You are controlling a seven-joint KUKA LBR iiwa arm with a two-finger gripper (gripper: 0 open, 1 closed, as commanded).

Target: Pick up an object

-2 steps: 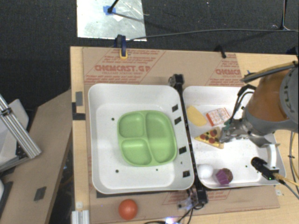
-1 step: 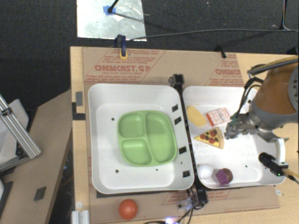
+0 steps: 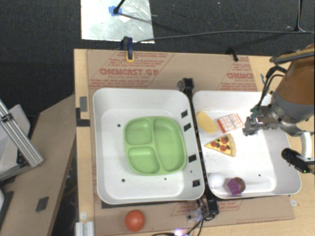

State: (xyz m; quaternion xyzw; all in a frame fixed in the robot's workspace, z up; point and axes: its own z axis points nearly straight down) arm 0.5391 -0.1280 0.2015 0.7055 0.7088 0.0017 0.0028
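The gripper (image 3: 252, 126) hovers in the right bin (image 3: 275, 181) just right of the red-and-white box (image 3: 230, 122), whether clenched or released I cannot tell, with the yellow piece (image 3: 207, 122) left of that box and the pizza slice (image 3: 222, 145) below it.

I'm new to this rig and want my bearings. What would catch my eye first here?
The bright green divided plate in the left bin stands out most. In the right bin lie a pizza slice, a red-and-white packet and a purple ball, with the gripper beside the packet. An orange ball sits outside, below the left bin.
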